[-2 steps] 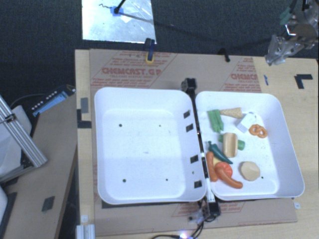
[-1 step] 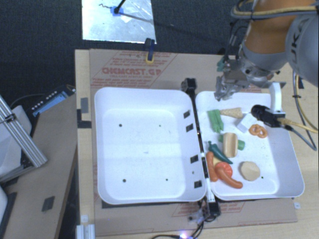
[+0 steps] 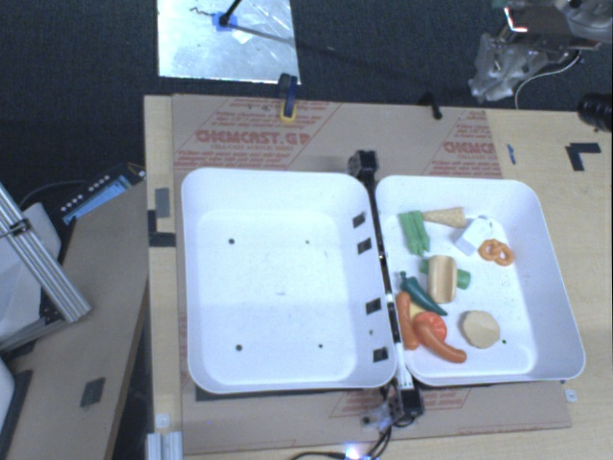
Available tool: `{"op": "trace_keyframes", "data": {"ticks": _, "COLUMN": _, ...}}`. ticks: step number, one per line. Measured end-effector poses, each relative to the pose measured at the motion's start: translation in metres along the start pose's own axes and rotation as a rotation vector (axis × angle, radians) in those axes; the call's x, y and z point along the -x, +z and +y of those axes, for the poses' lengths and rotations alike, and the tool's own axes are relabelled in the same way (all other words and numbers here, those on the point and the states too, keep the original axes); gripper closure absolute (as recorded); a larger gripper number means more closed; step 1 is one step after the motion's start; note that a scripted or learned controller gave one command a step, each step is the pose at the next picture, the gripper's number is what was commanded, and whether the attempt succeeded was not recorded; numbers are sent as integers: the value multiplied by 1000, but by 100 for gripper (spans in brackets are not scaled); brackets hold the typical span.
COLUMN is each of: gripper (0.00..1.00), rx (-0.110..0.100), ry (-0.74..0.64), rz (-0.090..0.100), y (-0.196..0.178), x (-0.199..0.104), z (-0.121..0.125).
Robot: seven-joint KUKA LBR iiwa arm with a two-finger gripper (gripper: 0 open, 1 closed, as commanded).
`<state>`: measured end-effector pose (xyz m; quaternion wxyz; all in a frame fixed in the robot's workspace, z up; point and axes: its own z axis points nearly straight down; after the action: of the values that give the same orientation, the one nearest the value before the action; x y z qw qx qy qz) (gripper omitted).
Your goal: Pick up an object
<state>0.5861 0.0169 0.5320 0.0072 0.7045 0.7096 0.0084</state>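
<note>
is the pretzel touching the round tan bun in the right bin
Apart. The camera view shows bare white bin floor between the pretzel and the round tan bun.

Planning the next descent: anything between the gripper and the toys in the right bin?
Nothing visible. The gripper hangs beyond the far right corner of the bench, outside the right bin. The toys, such as the pretzel and round bun, lie uncovered.

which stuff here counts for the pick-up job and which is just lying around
For the job:
gripper
right bin
pretzel
green pieces
cone
bread roll
orange sausage
round bun

Lying about:
left bin
foil sheet
yellow clamp
</note>
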Motion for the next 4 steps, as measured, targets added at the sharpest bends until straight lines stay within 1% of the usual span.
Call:
{"op": "trace_keyframes", "data": {"ticks": 1, "gripper": 100, "rx": -35, "ry": 0, "rz": -2, "y": 226, "x": -45, "z": 26}}
{"op": "trace_keyframes", "data": {"ticks": 2, "gripper": 100, "rx": 0, "ry": -1, "rz": 1, "y": 31, "x": -76, "z": 63}}
{"op": "trace_keyframes", "data": {"ticks": 3, "gripper": 100, "rx": -14, "ry": 1, "rz": 0, "y": -4, "x": -95, "z": 84}}
{"op": "trace_keyframes", "data": {"ticks": 4, "gripper": 100, "rx": -33, "ry": -1, "rz": -2, "y": 127, "x": -142, "z": 72}}
